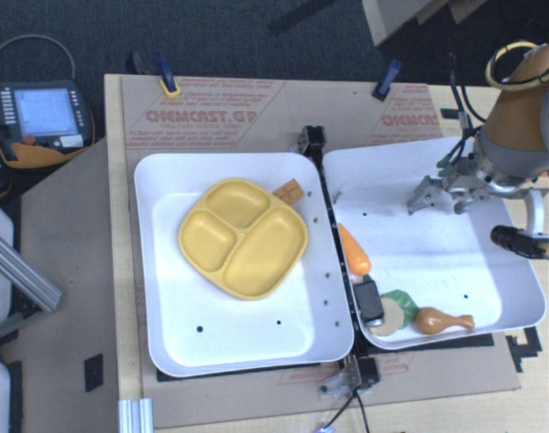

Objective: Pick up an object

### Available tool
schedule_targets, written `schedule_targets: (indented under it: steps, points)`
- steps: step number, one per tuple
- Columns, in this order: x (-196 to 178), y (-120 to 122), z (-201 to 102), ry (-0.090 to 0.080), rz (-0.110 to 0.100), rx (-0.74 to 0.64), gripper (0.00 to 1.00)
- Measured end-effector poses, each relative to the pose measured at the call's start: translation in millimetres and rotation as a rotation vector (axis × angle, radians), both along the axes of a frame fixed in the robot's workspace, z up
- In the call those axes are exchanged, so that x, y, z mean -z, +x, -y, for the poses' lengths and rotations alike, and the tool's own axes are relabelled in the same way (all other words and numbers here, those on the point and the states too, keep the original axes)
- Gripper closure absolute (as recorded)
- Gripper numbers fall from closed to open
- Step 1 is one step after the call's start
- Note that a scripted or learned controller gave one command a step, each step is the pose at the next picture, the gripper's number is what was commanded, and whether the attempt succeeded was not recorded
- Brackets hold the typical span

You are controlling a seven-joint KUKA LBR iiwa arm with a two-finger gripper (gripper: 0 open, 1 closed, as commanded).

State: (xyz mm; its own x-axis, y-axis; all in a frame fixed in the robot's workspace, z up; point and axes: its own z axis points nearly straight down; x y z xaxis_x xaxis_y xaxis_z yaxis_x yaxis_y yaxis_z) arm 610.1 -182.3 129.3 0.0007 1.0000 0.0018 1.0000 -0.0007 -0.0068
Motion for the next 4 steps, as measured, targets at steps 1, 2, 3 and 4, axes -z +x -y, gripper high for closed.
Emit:
schedule_targets:
  steps: [1, 2, 3, 4]
  points:
    - [39.8, 2.8, 2.2, -0.006, 0.012, 0.0, 0.0]
    - [22.7, 7.8, 0.1, -0.004, 0.028, -0.002, 1.0]
    - [-21.6, 13.4, 0.0, -0.005, 0.014, -0.002, 1.0]
    - [-87.0, 16.7, 1.0, -0.006, 0.017, -0.002, 1.0]
